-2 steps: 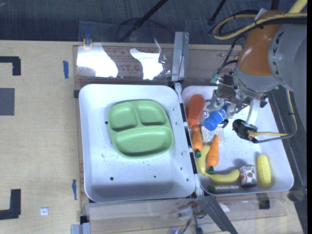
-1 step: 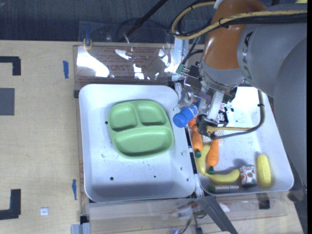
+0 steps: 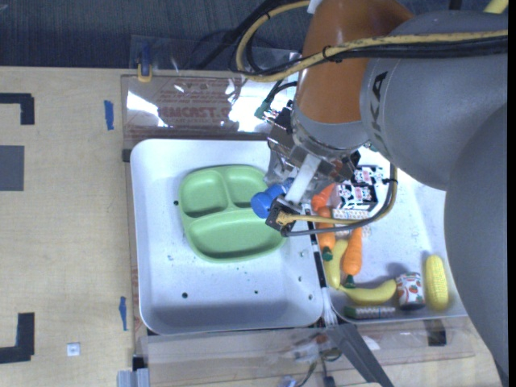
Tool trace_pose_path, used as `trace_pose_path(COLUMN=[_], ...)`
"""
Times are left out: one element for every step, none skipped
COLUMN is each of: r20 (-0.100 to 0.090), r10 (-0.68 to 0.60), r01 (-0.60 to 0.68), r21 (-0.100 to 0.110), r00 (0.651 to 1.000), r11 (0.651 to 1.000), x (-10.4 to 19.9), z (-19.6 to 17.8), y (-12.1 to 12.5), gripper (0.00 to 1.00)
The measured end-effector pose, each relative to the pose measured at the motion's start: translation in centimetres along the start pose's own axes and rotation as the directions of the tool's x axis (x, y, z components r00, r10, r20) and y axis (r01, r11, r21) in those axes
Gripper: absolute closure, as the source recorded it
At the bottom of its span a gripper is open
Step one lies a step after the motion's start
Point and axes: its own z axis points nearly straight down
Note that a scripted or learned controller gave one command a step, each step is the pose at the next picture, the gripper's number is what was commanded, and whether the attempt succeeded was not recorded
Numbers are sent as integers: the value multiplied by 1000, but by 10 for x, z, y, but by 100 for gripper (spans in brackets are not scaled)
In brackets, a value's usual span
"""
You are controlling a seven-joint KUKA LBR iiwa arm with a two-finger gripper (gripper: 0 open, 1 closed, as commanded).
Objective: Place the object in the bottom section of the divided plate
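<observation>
Divided plate [image 3: 222, 216] in left bin [image 3: 161, 280] — toy food in right bin [image 3: 419, 208]

Plate [image 3: 230, 236]: smooth green plastic, slight sheen. Bin [image 3: 161, 280]: glossy white plastic. Bench [image 3: 56, 240]: matt pale wood.

cam: single fixed overhead, slanted down on bench | framing: mid-distance, both white bins in frame, left bin [image 3: 153, 240] whole, right bin [image 3: 419, 208] partly behind arm | arm [image 3: 435, 95] enters from right, bulks large in upper right, close to lens | bench top [image 3: 64, 216] fills left side
</observation>
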Motion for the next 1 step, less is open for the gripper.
trace_pose_path(r20=[0], r10=[0], r01=[0], r21=[0], r00=[1000], r11=[1000], x=[0], z=[0], y=[0], gripper=[0])
